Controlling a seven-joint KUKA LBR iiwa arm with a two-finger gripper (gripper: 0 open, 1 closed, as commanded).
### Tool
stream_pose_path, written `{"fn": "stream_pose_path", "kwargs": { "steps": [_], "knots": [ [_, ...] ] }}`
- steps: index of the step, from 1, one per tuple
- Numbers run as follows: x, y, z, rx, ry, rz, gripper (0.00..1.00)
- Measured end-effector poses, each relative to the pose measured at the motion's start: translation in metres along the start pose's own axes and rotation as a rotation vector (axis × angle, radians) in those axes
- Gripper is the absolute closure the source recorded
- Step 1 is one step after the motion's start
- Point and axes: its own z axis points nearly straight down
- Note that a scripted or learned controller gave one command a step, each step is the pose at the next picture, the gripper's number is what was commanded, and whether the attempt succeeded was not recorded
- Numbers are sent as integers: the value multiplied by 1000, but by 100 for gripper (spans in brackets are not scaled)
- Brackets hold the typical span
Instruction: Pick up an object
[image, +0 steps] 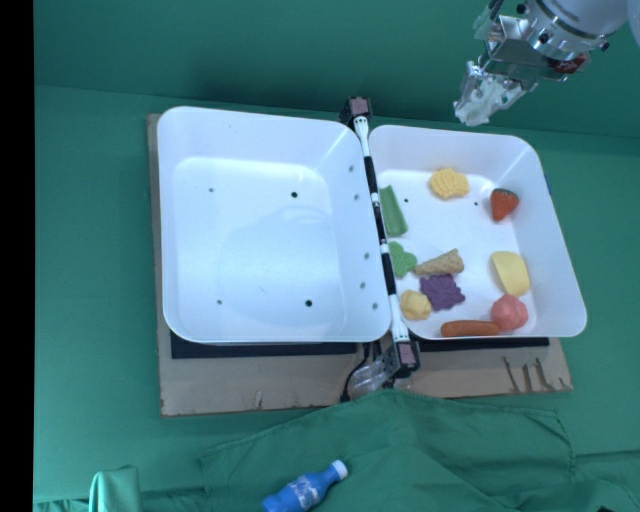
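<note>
My gripper (486, 97) hangs high above the far edge of the right bin (545, 170), apart from every object. Nothing shows between its pale fingertips. The right bin holds several toy foods: a yellow shell-like piece (449, 183), a strawberry (503, 203), a green pod (392, 209), a green leafy piece (400, 259), a tan cone (441, 264), a purple piece (442, 291), a yellow lemon wedge (510, 271), a small yellow piece (415, 304), a pink round piece (509, 312) and an orange carrot (469, 328).
The left bin (190, 140) lies beside the right one, joined by a black-and-white divider bar (375, 215). Both rest on a cardboard sheet (250, 395) over green cloth. A small blue bottle (303, 488) lies on the cloth at the front.
</note>
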Motion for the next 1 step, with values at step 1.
{"fn": "stream_pose_path", "kwargs": {
  "steps": [1],
  "knots": [
    [-14, 1, -111, -12, -4, 4, 100]
  ]
}}
